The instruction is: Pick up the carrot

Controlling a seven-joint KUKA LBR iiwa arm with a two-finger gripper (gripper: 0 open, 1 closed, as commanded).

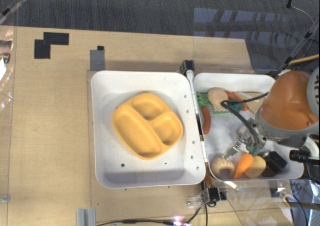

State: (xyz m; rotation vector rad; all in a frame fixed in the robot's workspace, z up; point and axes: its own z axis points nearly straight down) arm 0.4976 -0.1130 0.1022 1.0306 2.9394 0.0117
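Here, small orange carrot [243,164], tapered, tilted, near right bin's [220,140] front wall, claw [243,142] state unclear.

Two white bins [100,135], one yellow tray [147,126], one carrot [243,164].

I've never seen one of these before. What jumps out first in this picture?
The big yellow divided plate in the middle of the left bin catches the eye first. Next comes the arm's orange band over the right bin, with the gripper reaching down just above an orange carrot near that bin's front edge.
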